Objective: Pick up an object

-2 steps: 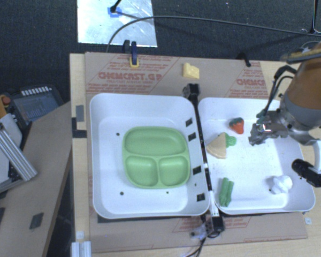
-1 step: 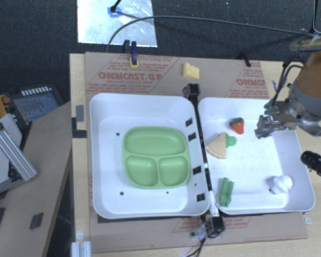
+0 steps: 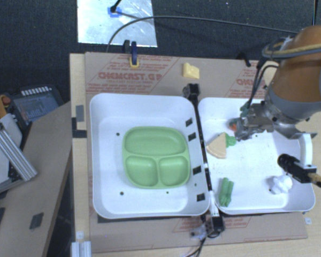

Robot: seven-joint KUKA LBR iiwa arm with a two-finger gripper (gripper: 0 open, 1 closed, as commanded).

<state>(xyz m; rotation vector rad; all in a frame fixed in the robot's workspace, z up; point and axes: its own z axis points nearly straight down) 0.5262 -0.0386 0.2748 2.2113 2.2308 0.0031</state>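
Observation:
My gripper (image 3: 245,128) hangs low over the upper middle of the right bin (image 3: 257,197), at the end of the grey arm (image 3: 299,84) that comes in from the right. Just at its tip lie a small orange piece (image 3: 233,125) and a small green piece (image 3: 230,141). A tan wedge-shaped toy (image 3: 218,146) rests directly left of them. Near the bin's front left corner lies a green ribbed toy (image 3: 225,191). A small white toy (image 3: 281,184) sits toward the front right.
The left bin (image 3: 104,143) holds a green divided plate (image 3: 155,157). A black part (image 3: 291,166) juts in at the right bin's right side. A yellow block (image 3: 191,70) lies on the cardboard behind the bins. A black divider (image 3: 199,143) runs between the bins.

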